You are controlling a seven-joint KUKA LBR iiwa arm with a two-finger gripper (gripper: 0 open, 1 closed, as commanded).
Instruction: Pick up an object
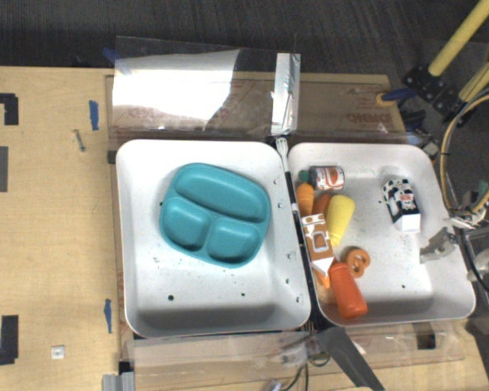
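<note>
Since every item lies loose in the two shallow white bins, the step in hand looks like choosing a target and closing in on it. At the right rim of the right white bin [407, 287], a grey metal part that appears to be the tool [438, 247] hangs low over the bin edge; whether it is spread or pressed together I cannot tell, and nothing is seen caught in it.

The small black-and-white toy figure [401, 198] lies in the upper right of that bin, apart from everything else and nearest the tool, so it seems the safest pick. A straight descent centred on its body should work.

Along the bin's left wall the pieces crowd together: a small red-and-white can [327, 177], a yellow plastic food piece [339, 218], an orange-and-white carton [316, 239], an orange pretzel-shaped ring [357, 259] and an orange-red bottle [347, 292]. Grasping there risks nudging neighbours or striking the wall.

The teal divided plastic plate [216, 214] in the left white bin [138, 300] looks too wide and flat to pinch easily.
</note>
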